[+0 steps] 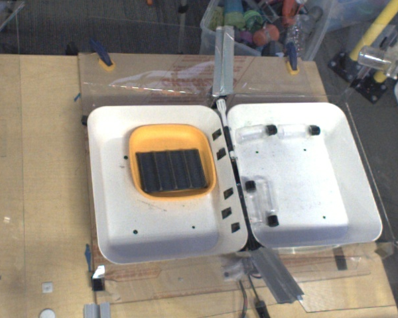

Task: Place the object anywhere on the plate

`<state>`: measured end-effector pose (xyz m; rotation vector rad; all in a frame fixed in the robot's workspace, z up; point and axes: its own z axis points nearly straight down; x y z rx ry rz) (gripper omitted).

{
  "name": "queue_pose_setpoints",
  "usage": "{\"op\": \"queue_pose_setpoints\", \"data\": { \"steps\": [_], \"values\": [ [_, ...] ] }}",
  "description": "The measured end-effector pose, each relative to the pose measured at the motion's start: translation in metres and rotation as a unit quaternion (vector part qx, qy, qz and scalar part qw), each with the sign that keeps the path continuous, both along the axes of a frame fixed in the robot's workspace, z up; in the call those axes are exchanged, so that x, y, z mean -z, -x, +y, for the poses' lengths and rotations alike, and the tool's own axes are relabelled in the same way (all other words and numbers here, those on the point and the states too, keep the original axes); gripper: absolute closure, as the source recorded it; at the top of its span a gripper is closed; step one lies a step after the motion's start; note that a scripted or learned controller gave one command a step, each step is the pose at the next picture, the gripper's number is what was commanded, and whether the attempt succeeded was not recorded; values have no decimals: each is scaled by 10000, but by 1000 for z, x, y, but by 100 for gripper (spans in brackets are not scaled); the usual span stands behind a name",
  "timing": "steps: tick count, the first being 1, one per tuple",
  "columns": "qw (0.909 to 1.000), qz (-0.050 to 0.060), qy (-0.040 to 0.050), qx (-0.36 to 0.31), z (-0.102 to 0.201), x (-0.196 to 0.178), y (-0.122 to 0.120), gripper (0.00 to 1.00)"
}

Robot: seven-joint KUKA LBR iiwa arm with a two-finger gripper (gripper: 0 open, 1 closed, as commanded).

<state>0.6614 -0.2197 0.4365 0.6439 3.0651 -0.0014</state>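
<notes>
- The table (33,177) is carrying two shallow white bins side by side, their inner rims touching along a dark divider strip (227,177).
- The left bin (113,237) is holding one orange plate (146,136), sitting toward its upper middle, with bare white floor lying open below it and to its left.
- The right bin (338,177) is showing a wide open floor across its middle and right side.
- One dark ribbed rectangular object (171,171) is lying flat on the plate, inside its rim, nearly filling the plate's centre.
- Two clear tubes with black ends are lying in the right bin: one (288,131) near the top edge, one (260,203) just beside the divider.
- One clear container of coloured toys (265,8) is standing beyond the table's far edge.
- The pincer's state I cannot tell.
</notes>
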Motion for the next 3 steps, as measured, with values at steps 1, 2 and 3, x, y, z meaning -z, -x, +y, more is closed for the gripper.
{"op": "queue_pose_setpoints", "data": {
  "steps": [1, 2, 3],
  "values": [
    [9995, 2, 4, -316, 0, 0, 0, 100],
    [9998, 15, -11, -181, 0, 0, 3, 100],
    [9969, 1, 3, -783, 0, 0, 0, 100]
  ]
}}
